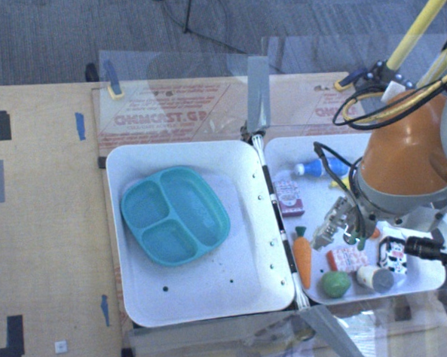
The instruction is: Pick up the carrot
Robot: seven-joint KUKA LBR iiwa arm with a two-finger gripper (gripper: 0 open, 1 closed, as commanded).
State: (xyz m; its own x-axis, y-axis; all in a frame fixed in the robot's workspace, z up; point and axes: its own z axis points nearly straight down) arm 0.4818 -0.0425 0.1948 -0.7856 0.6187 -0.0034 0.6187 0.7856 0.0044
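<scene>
- A wooden bench (pixel 46 245) stands on grey carpet.
- Two white bins: the left bin (pixel 196 292) holds a blue tray (pixel 174 215).
- The gripper (pixel 340 226) hangs over the right bin (pixel 430 278), empty, grip unclear.
- The carrot (pixel 303 258) lies by the divider, beside a green ball (pixel 336 284).

Faint reddish print on clear sheet (pixel 175 109) behind bins; not legible.
</scene>
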